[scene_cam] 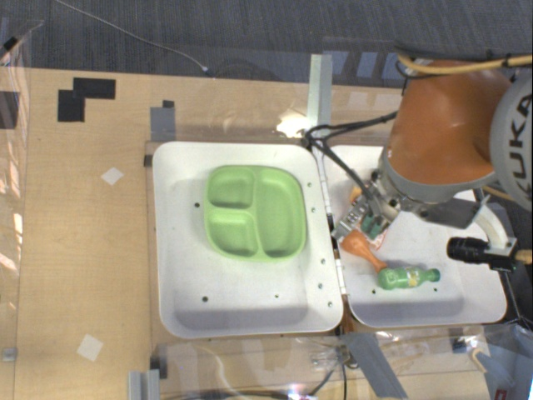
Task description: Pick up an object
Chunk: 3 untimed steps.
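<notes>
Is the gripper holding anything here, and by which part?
Cannot be told. The gripper sits just above the orange object in the right bin, its tip obscured.

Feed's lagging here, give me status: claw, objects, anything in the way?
Claw low in right bin, above orange object. Green bottle lying beside it, untouched. Green divided tray in left bin. Nothing seen blocking.
</notes>
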Motion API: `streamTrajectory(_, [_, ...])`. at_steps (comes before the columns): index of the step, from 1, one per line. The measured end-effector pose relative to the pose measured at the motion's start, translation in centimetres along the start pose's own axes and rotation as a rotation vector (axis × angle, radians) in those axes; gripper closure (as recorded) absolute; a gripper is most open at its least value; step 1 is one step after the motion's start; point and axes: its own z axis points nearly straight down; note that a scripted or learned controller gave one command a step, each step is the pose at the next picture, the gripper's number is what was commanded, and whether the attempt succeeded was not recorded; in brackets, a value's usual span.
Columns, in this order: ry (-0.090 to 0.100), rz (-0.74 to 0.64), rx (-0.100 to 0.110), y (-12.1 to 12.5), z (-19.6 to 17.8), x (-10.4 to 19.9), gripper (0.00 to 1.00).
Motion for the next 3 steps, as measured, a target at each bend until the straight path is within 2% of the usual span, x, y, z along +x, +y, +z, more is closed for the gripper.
streamTrajectory(1, [0.004,0.457,0.007,4.3,4.8,4.8,1.00])
streamTrajectory(2, [0.003,0.768,0.010,3.8,9.6,4.4,1.00])
streamTrajectory(3, [0.001,1.185,0.007,1.3,9.5,1.5,1.00])
